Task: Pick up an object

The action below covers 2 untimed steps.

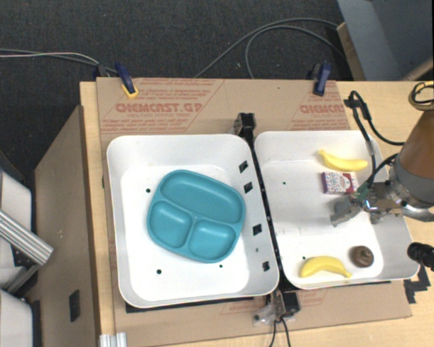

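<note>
Right bin (290, 223): my gripper (344, 209) hangs low here; I cannot tell its state.
Nearest target: purple packet (338, 182), just up-view of it.
Packet axis: lies across the view.
Alternatives: bananas (342, 160) (324, 267) farther off.

Arm (420, 162) enters from right edge — orange band above wrist; gripper (344, 209) low, pointing left.
</note>
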Available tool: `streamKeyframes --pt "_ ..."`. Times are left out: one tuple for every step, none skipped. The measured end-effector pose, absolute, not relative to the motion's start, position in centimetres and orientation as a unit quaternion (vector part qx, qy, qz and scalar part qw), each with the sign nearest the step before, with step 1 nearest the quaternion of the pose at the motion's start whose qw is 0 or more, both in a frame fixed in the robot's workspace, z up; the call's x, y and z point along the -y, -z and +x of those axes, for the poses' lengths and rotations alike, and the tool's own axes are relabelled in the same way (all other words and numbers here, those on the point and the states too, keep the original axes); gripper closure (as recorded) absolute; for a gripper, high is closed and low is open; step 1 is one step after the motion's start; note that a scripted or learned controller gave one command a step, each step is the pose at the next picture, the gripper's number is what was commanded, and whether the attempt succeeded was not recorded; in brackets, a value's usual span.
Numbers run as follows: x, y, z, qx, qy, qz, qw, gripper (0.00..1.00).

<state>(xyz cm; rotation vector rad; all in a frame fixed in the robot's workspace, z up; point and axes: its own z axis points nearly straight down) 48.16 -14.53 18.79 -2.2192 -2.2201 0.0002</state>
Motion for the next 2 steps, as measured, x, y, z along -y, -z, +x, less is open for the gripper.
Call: streamKeyframes --pt "14.1 -12.5 48.1 0.707 -0.0013 -0.707 0.004 0.0" --pt "14.0 -8.3 48.1 0.707 -0.0007 -0.707 0.003 0.0"
